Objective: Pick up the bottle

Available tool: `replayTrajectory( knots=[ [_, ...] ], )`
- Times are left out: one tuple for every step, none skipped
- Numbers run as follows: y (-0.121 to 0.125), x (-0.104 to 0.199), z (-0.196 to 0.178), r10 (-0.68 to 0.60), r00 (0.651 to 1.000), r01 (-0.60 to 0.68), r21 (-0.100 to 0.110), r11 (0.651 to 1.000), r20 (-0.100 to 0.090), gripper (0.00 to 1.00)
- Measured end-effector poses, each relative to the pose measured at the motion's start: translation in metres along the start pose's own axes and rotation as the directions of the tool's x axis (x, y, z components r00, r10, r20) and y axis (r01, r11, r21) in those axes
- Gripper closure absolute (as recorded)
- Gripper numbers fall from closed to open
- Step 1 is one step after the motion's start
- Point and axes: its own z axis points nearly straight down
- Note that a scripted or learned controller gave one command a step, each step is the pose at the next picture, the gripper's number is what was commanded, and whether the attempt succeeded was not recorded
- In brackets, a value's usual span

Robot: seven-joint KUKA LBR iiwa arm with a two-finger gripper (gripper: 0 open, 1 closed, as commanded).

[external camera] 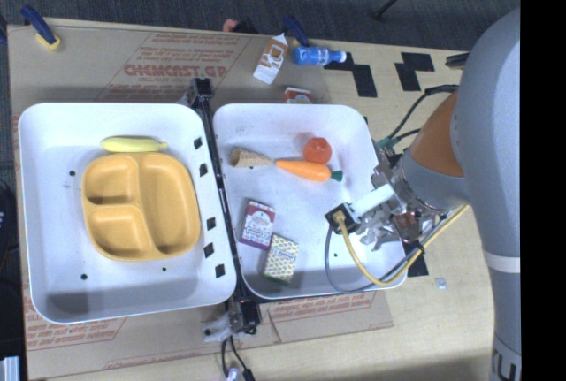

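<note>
A small blue bottle (316,57) lies on its side on the cardboard behind the right bin (358,118), outside both bins. My gripper (376,227) hangs low over the right bin's right-hand edge, far in front of the bottle and to its right. Cables and a yellow hose loop around the wrist. Nothing shows in its grasp.
The right bin holds a carrot (303,169), a red tomato (318,149), a cone-shaped piece (250,160) and two small boxes (258,224) (281,258). The left bin (35,194) holds a yellow divided plate (140,204) and a banana (133,144). A small carton (271,59) lies beside the bottle.
</note>
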Motion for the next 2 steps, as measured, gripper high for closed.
replayTrajectory(
  knots=[
    [0.0168,-0.0044,0.0049,0.044,0.999,-0.044,-0.001,0.999,0.000,1.00],
    [0.0222,-0.0058,-0.0010,-0.047,0.999,0.047,-0.002,0.999,0.000,1.00]
  ],
)
